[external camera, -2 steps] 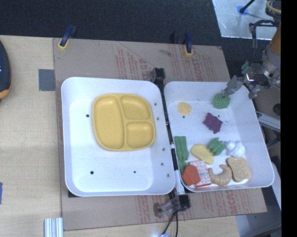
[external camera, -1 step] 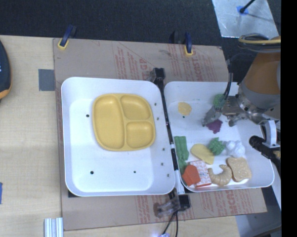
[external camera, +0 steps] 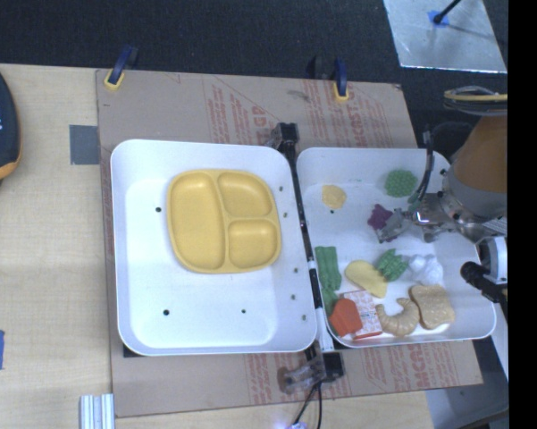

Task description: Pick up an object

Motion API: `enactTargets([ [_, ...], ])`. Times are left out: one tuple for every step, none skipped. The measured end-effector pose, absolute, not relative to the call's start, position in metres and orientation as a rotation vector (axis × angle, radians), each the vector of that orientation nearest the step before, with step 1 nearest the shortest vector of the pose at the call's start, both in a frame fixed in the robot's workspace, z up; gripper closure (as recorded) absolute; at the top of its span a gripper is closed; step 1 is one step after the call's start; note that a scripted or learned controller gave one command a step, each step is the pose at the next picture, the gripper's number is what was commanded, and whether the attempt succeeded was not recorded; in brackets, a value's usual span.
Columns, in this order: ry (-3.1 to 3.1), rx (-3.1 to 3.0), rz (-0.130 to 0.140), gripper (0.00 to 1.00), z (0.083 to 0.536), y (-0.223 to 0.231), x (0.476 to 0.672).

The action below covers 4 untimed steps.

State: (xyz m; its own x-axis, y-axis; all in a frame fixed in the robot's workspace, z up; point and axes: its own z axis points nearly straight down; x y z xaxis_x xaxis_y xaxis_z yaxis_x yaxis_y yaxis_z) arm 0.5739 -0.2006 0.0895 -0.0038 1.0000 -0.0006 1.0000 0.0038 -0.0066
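Hovering beside a small purple toy (external camera: 379, 215), the jaws' state cannot be told.

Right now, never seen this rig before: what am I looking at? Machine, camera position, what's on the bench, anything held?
It is a single picture from one fixed camera above the bench, looking down at a slant. The machine is a robot arm reaching in from the right; its two-finger gripper sits low over the right bin, near a purple piece. I cannot tell whether it holds anything.

The left bin holds a yellow divided plate. The right bin holds small toy foods: a green round piece, a pale yellow lump, a green strip, a yellow wedge, a red piece and tan bread-like pieces.
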Motion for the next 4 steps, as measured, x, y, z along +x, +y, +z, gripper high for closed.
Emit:
enactTargets([
  [-2.233, -2.216, -0.004, 0.0, 0.104, -0.182, 0.639],
  [-2.22, -2.214, 0.008, 0.0, 0.091, -0.167, 0.595],
  [-2.224, -2.221, 0.003, 0.0, 0.093, -0.214, 0.597],
  [-2.235, -2.215, -0.005, 0.0, 0.123, -0.173, 0.66],
])
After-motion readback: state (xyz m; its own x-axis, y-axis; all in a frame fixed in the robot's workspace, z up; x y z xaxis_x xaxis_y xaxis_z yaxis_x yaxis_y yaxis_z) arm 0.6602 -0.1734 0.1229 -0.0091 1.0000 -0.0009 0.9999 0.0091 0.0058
